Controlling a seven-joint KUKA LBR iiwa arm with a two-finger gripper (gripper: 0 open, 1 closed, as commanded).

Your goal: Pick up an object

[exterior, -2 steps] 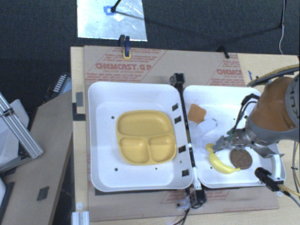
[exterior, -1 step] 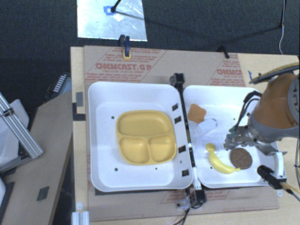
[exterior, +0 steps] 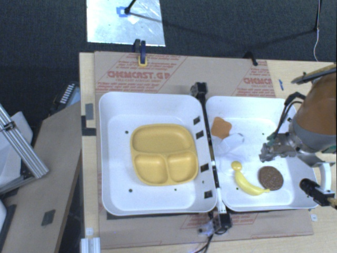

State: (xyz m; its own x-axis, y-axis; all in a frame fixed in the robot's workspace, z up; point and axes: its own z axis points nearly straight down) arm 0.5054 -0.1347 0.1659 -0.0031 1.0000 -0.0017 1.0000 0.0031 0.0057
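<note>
From above, the arm reaches in from the right over the right bin. Its gripper hangs low above the bin floor, just above a round brown cookie; whether it is released or clenched I cannot tell, since it reads as a dark blur. A banana lies just left of the cookie, and an orange piece (perhaps bread) sits near the bin's left wall. The left bin holds a yellow divided tray.
</note>
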